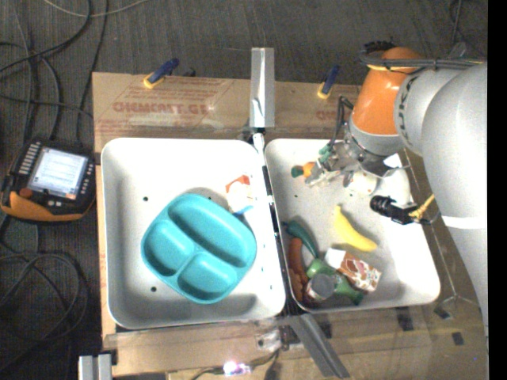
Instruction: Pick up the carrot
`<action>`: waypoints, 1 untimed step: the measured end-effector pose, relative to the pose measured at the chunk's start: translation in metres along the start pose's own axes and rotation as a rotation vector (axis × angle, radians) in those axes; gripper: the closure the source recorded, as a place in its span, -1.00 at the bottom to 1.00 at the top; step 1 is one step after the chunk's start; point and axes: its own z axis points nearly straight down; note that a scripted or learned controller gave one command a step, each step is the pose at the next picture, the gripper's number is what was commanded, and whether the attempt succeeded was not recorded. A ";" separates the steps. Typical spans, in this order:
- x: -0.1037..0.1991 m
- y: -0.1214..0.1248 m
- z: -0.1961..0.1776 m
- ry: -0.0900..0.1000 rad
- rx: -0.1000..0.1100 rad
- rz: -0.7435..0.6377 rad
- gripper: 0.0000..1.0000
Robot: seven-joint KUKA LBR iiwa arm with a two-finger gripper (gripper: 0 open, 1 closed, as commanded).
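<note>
Camera view: the grey arm [444,109] enters from the right, its bulk cut off at the frame edge and covering the right bin's [424,287] far corner. Left bin [115,236] holds a teal divided plate [200,246]. The gripper [326,167] sits low over the right bin's back — its tips blur into clutter, so whether they are apart or closed cannot be told. The carrot [302,169], small and orange, lies just left of the tips, touching or nearly. A banana [351,232] lies nearer the camera than the tips.

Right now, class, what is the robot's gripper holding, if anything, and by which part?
It cannot be told: the gripper sits by the small orange carrot in the right white bin.
</note>
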 end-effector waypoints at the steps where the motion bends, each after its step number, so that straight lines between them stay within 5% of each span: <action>1: 0.039 -0.030 -0.085 0.012 0.010 -0.036 1.00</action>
